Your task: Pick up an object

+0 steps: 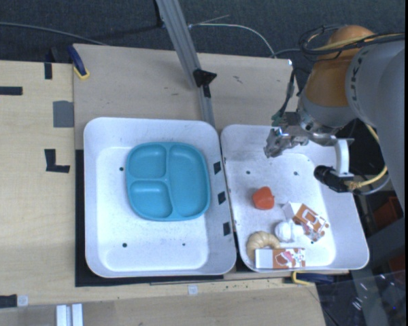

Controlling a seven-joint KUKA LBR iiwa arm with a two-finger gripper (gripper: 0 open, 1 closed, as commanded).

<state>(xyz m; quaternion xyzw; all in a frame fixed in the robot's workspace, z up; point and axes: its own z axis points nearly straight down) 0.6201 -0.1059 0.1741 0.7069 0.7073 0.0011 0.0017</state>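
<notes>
Above right bin's far end, my two-finger gripper [277, 143] hangs; cannot tell its state. Small red rounded object [262, 198] lies apart on white right bin [347, 243]. Left white bin [102, 250] holds blue divided plastic plate [168, 180].

A pale wooden table [143, 90] is seen from above, its surface marked near the left edge with several short black tape strips [54, 160] and one grey patch [63, 113]. Two shallow white bins are set directly on it, side by side and touching along their inner edges. The left bin [102, 250] is placed near the middle of the table, and the right bin [347, 246] lies beside it towards the right edge. A dark mat [79, 216] is visible under the left bin's left side. A slanted metal post [180, 36] is fixed at the table's far side, and a small blue and yellow clamp [77, 61] is seen at the far left corner.
</notes>
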